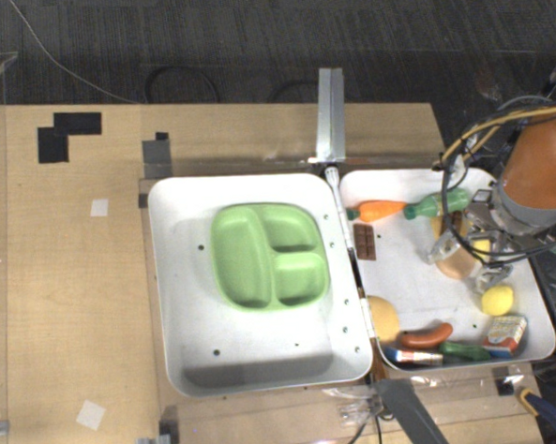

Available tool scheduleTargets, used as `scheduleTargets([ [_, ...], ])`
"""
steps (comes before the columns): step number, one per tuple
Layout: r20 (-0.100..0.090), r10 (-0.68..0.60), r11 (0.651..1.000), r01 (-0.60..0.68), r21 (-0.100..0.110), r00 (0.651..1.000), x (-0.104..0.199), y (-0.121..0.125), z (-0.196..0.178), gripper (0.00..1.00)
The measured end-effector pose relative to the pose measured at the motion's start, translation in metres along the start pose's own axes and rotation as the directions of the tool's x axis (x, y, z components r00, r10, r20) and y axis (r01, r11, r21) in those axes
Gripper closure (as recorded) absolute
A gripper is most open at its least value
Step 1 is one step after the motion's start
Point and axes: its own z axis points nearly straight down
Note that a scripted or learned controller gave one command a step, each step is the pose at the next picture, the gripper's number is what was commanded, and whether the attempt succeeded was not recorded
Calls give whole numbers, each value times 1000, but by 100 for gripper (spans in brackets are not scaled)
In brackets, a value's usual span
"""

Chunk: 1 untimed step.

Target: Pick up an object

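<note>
The gripper (468,252) is hovering just above the lemon (497,300); whether it is open I cannot tell. It should be descending centred, squeezing gently.

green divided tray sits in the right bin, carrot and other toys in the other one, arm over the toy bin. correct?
Not quite. The camera view shows the green divided tray in the left bin, not the right. The carrot and other toys lie in the right bin, with the arm over it.
</note>
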Motion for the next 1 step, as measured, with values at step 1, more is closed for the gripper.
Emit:
scheduleTargets([
  [1,1,68,998,-68,1,998,12,20,-1,0],
])
